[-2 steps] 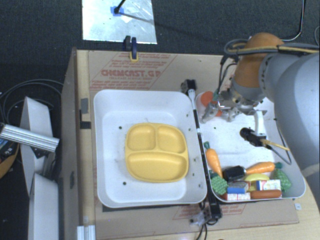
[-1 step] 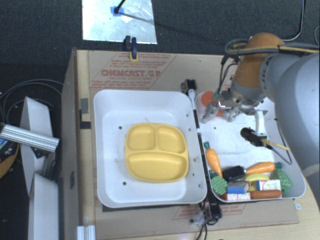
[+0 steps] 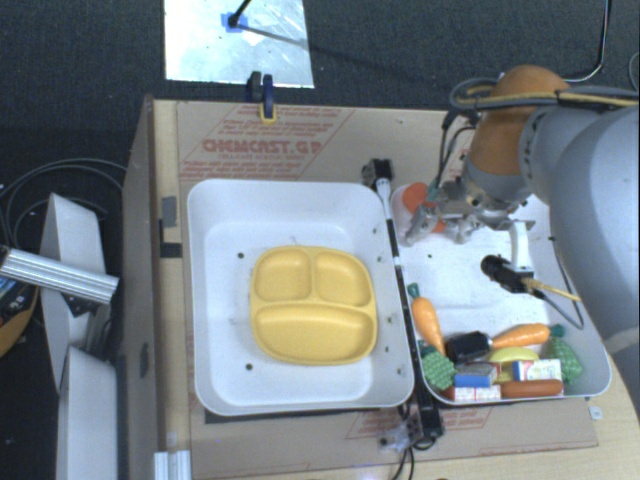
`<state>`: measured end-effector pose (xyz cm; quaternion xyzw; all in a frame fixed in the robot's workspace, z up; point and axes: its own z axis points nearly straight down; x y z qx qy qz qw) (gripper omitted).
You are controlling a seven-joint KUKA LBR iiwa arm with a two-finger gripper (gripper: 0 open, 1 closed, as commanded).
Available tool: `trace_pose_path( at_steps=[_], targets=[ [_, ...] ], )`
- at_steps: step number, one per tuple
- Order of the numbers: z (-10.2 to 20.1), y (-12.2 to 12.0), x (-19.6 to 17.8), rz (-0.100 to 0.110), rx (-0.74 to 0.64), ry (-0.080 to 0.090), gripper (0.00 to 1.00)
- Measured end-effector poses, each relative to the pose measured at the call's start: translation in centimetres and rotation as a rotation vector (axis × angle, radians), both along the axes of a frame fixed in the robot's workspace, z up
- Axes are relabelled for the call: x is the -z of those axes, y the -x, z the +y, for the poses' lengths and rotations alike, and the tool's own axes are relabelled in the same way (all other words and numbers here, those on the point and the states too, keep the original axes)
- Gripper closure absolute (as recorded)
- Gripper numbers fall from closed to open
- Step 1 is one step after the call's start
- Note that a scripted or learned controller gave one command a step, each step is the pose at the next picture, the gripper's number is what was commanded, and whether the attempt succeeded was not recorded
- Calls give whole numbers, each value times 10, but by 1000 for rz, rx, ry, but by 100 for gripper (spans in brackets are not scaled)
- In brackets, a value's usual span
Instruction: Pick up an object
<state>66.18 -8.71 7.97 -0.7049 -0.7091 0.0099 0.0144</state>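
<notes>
While I cannot tell how open my pincer [image 3: 447, 220] is, near the right bin's [image 3: 455, 283] far wall it may shove the orange object [image 3: 410, 203] away.

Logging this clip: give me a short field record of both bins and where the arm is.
left bin: one yellow divided plate
right bin: carrot and a pile of small toy foods at the near end
hand: low over the right bin's far end, beside an orange-red item
grasp: cannot tell from this view
</notes>
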Motion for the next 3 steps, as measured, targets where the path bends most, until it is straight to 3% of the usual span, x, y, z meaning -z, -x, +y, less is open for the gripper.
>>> trace_pose_path(
  at_steps=[3],
  targets=[
    [1, 0, 0, -1, 0, 3, 0]
  ],
)
